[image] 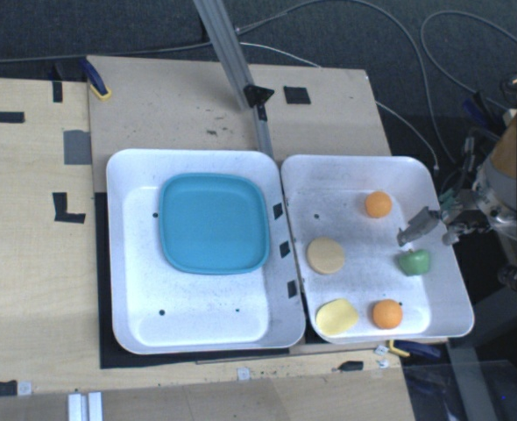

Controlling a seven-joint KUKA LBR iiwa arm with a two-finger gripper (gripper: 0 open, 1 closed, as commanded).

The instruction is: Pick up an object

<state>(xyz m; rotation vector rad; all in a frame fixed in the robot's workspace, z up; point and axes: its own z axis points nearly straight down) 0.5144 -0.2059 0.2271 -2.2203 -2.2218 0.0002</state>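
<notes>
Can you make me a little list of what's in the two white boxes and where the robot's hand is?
left bin: one square blue plate
right bin: two small orange balls, a round tan disc, a pale yellow lump, a small green object
gripper: over the right bin's right side, just above the green object
</notes>
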